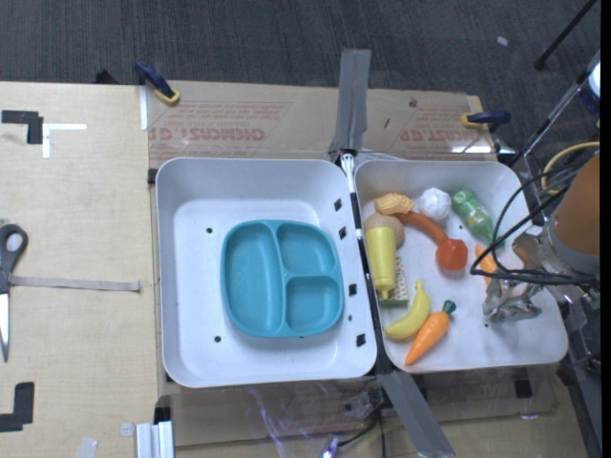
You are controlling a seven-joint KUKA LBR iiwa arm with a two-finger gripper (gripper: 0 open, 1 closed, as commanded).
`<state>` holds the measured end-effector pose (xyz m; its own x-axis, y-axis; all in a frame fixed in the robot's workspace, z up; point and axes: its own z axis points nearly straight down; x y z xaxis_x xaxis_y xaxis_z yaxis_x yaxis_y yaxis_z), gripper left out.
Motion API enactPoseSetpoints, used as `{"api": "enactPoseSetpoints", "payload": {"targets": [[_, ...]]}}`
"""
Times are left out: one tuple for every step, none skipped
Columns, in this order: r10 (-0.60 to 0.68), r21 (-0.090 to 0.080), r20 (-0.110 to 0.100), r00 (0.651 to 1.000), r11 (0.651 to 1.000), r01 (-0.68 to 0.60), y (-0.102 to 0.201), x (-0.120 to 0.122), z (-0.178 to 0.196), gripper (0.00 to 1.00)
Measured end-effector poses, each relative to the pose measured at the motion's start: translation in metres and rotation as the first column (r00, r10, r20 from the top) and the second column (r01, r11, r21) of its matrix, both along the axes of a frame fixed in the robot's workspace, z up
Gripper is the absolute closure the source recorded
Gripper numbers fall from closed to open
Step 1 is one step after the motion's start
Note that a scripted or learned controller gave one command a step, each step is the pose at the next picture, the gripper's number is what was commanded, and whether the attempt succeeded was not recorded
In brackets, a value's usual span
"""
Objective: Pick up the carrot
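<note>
Carrot (429, 336) lies low in the right bin (544, 351), just left of the gripper (508, 303) and a touch nearer the front wall, long axis slanting, green top toward the gripper. Banana (409, 315) touches its far side. Nothing is gripped; jaw state unreadable.

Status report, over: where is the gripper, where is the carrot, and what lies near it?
Gripper low over right bin, right side, nothing seen between fingers. Carrot lies free at bin's front. Banana touching carrot's left.
</note>
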<state>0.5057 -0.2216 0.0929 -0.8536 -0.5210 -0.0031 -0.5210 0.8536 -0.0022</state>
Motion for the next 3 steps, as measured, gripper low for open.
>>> {"api": "enactPoseSetpoints", "payload": {"targets": [[0.001,0.000,0.000,1.000,1.000,-0.001,0.000,0.000,0.000,0.00],[0.004,-0.001,0.006,1.000,1.000,-0.004,0.001,0.003,0.010,1.00],[0.003,-0.001,0.006,1.000,1.000,-0.003,0.001,0.003,0.010,0.00]]}}
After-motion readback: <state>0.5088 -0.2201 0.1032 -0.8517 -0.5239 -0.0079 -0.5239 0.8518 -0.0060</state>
